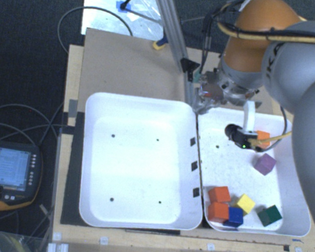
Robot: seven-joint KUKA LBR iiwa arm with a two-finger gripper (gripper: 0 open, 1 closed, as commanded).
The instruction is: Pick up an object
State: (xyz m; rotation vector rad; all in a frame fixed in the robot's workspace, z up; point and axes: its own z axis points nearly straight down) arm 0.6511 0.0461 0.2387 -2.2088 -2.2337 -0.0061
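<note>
Loose blocks in the right white bin (226, 165): a purple foam cube (265, 164) near the middle; along the near wall, a front cluster of upper orange cube (219, 193), lower orange cube (219, 210), blue cube (236, 216) and yellow cube (245, 203), with a dark green cube (270, 215) just beside them. The gripper (205, 103) hangs over the far end of the divider between the bins, holding nothing visible; its opening cannot be told. The left white bin (135, 165) adjoins on the brown counter (131, 62).

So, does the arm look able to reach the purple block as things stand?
Probably yes: the purple block lies by itself on bare floor of the right bin, with nothing over it.
</note>
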